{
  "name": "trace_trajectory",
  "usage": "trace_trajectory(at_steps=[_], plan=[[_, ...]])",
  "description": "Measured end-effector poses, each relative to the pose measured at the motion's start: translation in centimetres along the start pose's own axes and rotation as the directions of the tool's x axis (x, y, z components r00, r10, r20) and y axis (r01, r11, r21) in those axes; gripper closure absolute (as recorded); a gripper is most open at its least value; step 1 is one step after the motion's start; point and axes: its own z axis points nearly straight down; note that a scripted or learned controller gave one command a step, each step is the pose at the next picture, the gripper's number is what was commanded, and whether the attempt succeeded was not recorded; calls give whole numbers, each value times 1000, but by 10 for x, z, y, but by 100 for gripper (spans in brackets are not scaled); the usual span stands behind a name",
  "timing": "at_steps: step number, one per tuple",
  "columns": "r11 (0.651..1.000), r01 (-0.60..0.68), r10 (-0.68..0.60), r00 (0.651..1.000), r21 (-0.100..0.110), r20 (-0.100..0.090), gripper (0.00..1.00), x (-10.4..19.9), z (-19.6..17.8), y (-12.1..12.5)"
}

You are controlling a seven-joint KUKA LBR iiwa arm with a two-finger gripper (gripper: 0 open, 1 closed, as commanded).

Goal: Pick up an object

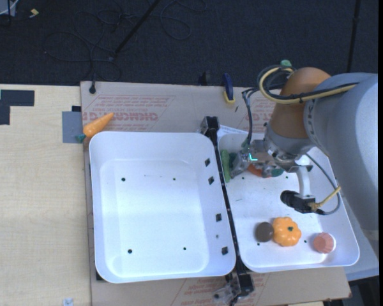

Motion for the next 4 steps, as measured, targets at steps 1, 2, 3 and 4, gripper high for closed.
trace_trajectory(at_steps=[1,2,3,4], plan=[[1000,-6,6,1000,5,-3,0,-56,11,-31],[1000,3,-3,1000,16,-5,0,-24,12,10],[1000,-5,5,1000,3,-4,0,-67,10,5],[1000,-3,3,1000,-3,-3,0,-94,-25,13]])
